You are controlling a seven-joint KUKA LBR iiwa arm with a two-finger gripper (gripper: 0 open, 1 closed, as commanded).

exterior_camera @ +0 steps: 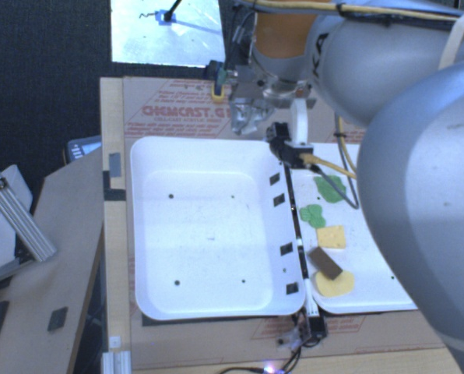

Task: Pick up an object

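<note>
Above the far rim of the left shallow white plastic bin (205, 224), the metal claw (247, 119) hangs; its state cannot be told. Right bin (372, 291) holds green pieces (329, 187), yellow square (331, 237), brown block (325, 263).

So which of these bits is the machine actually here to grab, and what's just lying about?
For the job:
- two green flat pieces
- pale yellow square block
- brown bar
- yellow round piece
- pincer

Just there:
- left white bin
- right white bin
- cardboard sheet
</note>
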